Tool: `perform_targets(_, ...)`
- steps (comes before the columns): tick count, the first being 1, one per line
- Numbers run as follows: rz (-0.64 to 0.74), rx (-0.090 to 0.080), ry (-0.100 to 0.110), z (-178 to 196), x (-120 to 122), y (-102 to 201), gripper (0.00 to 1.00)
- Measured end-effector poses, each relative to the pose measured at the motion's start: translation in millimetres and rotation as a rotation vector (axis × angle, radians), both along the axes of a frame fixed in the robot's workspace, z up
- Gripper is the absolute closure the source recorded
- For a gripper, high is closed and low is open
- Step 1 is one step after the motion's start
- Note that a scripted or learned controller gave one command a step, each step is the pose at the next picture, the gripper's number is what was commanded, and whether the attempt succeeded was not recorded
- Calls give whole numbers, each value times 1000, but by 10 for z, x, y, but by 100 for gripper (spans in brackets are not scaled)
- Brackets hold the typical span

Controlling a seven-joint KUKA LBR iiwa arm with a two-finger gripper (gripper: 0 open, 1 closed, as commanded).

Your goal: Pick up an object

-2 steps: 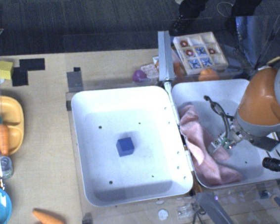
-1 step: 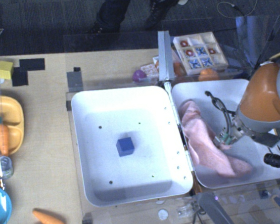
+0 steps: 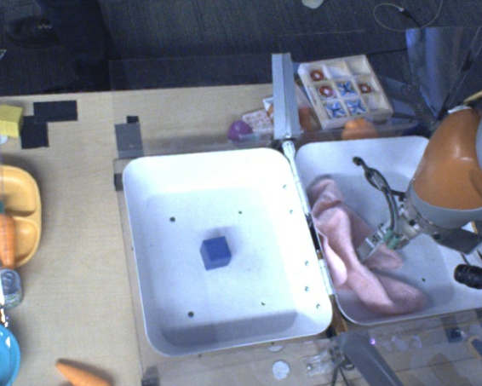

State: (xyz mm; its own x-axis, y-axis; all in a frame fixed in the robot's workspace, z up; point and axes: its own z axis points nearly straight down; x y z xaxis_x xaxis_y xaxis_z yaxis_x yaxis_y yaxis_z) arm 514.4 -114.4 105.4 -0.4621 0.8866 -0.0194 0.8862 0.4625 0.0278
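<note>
An orange toy carrot (image 3: 87,381) lies on the bench by the near edge. A blue cube (image 3: 215,251) sits mid left bin (image 3: 161,325). In the right bin (image 3: 408,151), the gripper (image 3: 382,245) presses down on a pink cloth (image 3: 350,253); whether its jaws are clenched or released I cannot tell.

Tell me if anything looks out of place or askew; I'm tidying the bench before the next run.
The pink cloth lies crumpled along the left side of the right bin, with the gripper down at it. A carrot lies loose on the bench near the front edge. The blue cube sits neatly in the left bin.
</note>
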Motion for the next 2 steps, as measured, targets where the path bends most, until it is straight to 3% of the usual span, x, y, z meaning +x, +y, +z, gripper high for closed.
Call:
perform_targets(1, 2, -1, -9, 122, 34, 9, 100)
perform_targets(2, 1, -1, -9, 122, 33, 8, 0)
